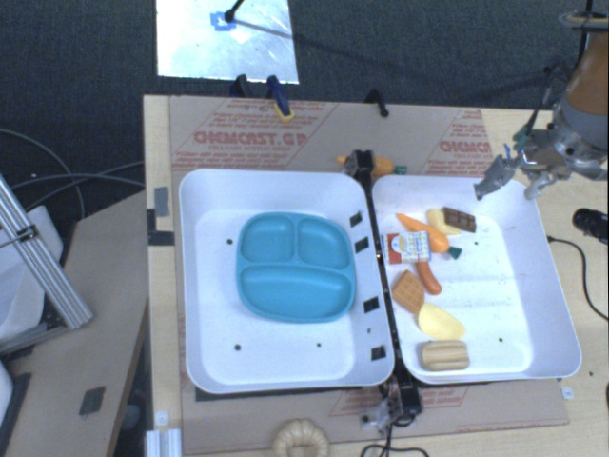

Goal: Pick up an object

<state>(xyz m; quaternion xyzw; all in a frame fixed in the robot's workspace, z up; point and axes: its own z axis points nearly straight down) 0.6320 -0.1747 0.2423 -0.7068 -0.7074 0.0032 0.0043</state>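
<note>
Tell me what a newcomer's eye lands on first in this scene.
First comes the big sky-blue plastic divided plate, alone in the middle of the left shallow white bin. Next, the cluster of small toy foods down the left side of the right shallow white bin, among them an orange toy carrot and a tan bread roll. The grey arm's gripper hovers above that bin's far right corner.
</note>
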